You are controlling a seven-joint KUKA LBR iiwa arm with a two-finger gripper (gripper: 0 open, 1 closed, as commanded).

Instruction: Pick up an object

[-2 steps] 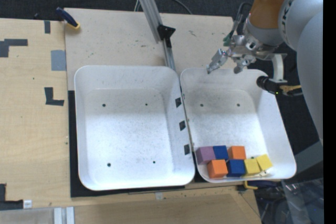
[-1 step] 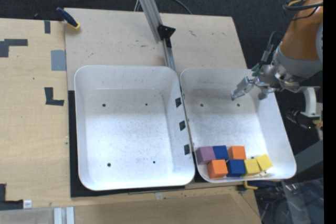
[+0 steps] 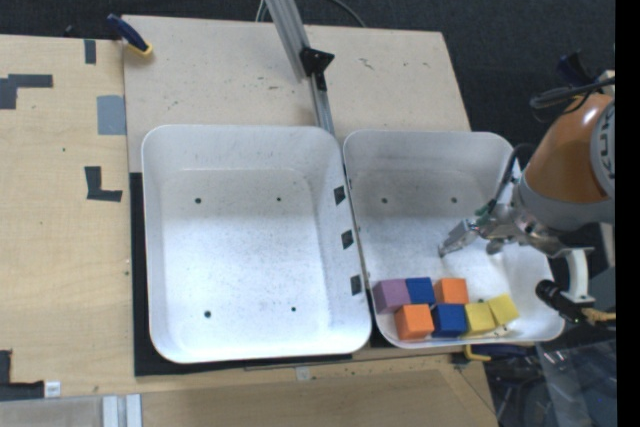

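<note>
Several small blocks lie packed along the near wall of the right bin: a purple block, a blue block, an orange block, a second orange block, a second blue block and two yellow blocks. My gripper hangs over the right bin's floor, a little beyond and to the right of the blocks. It is open, with nothing between its fingers. The arm's orange band rises to its right.
The left bin stands beside the right one, and the two share a middle wall. A slanted metal pole runs from the top down to the bins' junction. A small blue-and-yellow tool lies on the wooden bench at far left.
</note>
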